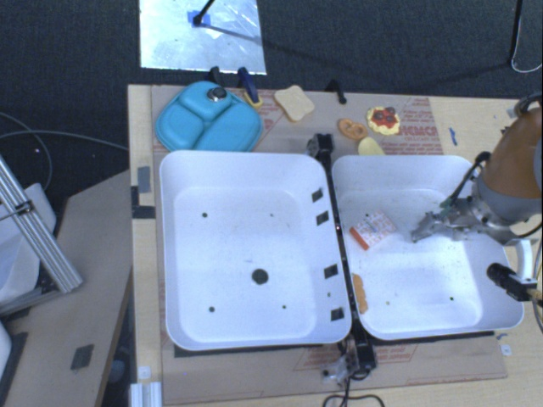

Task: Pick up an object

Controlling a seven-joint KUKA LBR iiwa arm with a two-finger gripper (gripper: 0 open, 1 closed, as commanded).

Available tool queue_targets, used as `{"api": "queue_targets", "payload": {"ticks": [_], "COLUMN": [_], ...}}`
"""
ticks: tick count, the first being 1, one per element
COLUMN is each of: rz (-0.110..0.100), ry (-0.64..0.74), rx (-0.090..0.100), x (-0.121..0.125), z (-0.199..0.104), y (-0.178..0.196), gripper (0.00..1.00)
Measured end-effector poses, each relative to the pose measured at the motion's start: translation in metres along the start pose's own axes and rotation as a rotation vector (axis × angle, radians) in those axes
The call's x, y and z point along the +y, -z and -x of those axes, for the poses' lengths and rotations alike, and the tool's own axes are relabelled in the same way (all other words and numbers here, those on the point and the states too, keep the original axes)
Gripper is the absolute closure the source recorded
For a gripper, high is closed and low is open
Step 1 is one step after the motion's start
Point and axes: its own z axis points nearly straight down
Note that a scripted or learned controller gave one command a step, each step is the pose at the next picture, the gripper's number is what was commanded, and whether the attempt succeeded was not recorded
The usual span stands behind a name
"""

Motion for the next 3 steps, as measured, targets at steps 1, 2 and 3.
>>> {"api": "queue_targets", "payload": {"ticks": [1,2,3], "rz": [0.006,0.003,-0.007], "ry": [0.002,0.007,0.010], "rx": [-0.004,-0.003,0.007], "x": [0.004,-0.018,-0.059], "z": [0.001,-0.072,-0.145], "y": [0.011,-0.001,0.101], "gripper": [1.00,1.00,1.00]}}
